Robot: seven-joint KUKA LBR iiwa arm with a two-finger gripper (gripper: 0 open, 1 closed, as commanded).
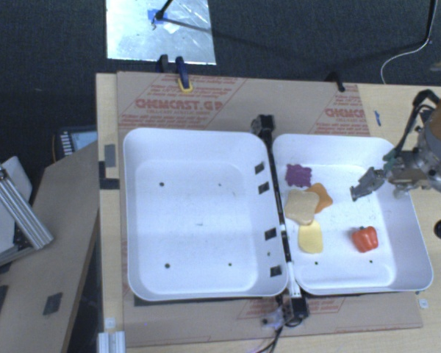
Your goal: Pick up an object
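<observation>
While I can see the gripper [361,185] hanging over the right bin [408,267], I honestly cannot tell how wide it stands, and nothing looks caught in it. Closest target is the red pepper [364,238], just nearer than the tip, apart from everything else. Left of that sit the purple piece [298,174], orange piece [321,195], tan slice [302,207] and yellow piece [311,237], bunched up and touching (ugh). My worry: dropping into that cluster could pinch an edge or shove pieces aside. The left bin [143,160] isn't involved.
</observation>
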